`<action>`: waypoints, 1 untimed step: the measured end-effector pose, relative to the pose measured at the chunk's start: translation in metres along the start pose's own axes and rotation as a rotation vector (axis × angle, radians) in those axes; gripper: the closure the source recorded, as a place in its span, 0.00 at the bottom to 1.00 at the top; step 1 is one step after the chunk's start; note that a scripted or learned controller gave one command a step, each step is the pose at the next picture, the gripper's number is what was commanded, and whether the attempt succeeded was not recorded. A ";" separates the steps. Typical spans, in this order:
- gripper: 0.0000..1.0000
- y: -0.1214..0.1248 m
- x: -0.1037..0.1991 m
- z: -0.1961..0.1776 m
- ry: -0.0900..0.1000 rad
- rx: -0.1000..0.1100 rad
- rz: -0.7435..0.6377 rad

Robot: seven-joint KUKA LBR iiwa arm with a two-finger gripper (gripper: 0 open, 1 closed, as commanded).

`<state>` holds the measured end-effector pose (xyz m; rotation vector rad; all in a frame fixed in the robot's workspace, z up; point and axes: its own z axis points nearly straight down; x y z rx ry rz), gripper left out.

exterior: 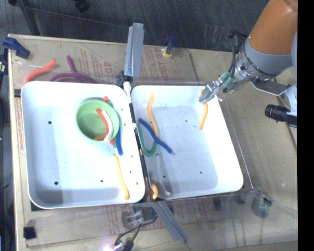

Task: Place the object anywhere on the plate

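Observation:
A green plate (pixel 89 122) lies in the left bin (pixel 47 156), with a red strip (pixel 101 115) curled across it. My gripper (pixel 205 96) hangs over the far right part of the right bin (pixel 199 166). It is shut on a thin orange strip (pixel 202 117). The strip's top end pokes out above the fingers and the rest dangles down toward the bin floor. The plate is far to the left of the gripper, across the wall between the bins.
In the right bin lie another orange strip (pixel 151 113), a blue strip (pixel 156 136) and a green loop (pixel 148 146). A blue piece (pixel 118 141) and a yellow strip (pixel 121 178) lie by the plate. Cables and clamps sit behind the bins.

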<state>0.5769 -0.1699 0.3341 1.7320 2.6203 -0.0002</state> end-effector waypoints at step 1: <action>0.00 0.000 0.000 0.000 0.000 0.000 0.000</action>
